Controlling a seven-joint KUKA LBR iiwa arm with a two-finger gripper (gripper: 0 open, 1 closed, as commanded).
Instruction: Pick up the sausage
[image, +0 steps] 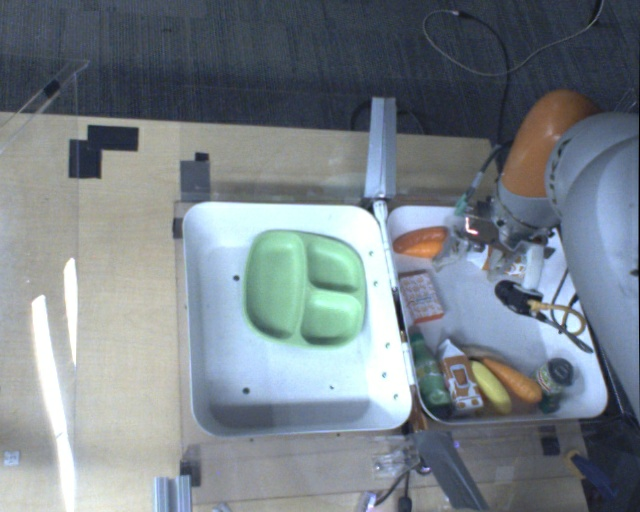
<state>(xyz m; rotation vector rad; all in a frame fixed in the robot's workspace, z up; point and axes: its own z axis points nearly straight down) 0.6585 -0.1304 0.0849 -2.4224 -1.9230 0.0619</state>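
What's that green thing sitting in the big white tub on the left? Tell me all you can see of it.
The green tray is a rounded, glossy, plastic-looking plate in pale lime, moulded into three compartments: one long one on its left and two smaller ones on its right. It lies flat, turned slightly askew, on the floor of the left bin, toward the far side. It touches only the bin's floor.

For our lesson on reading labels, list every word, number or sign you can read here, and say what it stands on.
No text is legible.
Red-and-white card in the right bin: printing too blurred to read.
Small carton beside the banana: label too small to read.
Green bottle: no readable label.
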